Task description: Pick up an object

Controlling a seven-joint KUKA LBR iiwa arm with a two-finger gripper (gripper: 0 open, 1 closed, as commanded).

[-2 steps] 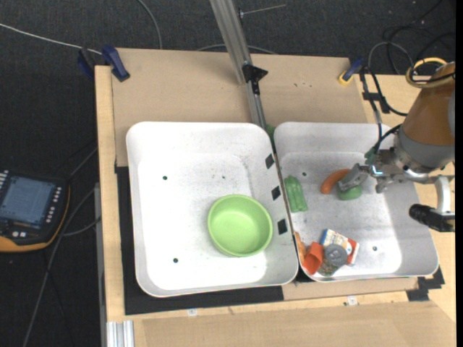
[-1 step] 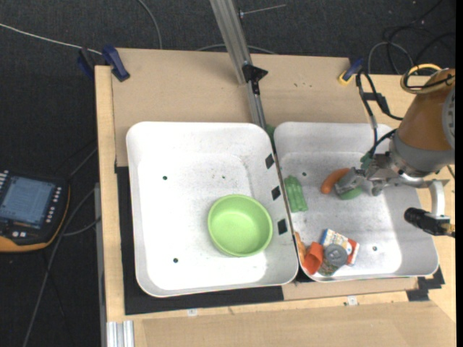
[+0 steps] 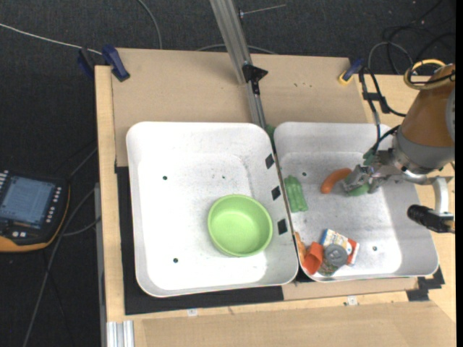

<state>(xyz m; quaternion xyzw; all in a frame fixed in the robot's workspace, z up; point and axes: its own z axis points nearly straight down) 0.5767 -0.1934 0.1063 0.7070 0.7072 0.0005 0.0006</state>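
Observation:
In the right bin [image 3: 405, 262] my gripper [image 3: 357, 182] is low over the floor, reaching in from the right. An orange, carrot-shaped object [image 3: 333, 181] lies just left of the gripper tip, touching or nearly touching it. A small green bit [image 3: 355, 191] shows right under the tip. A green rectangular block [image 3: 295, 194] lies by the bin's left wall. At the front of that bin sits a cluster: an orange piece [image 3: 313, 256], a grey round item [image 3: 334, 255] and a small colourful packet [image 3: 346, 244].
The left bin [image 3: 155, 157] holds a light green bowl [image 3: 239, 225] near its front right. A metal pole [image 3: 235, 42] runs down between the bins. The arm's orange band [image 3: 427, 118] hangs over the right bin's far right side.

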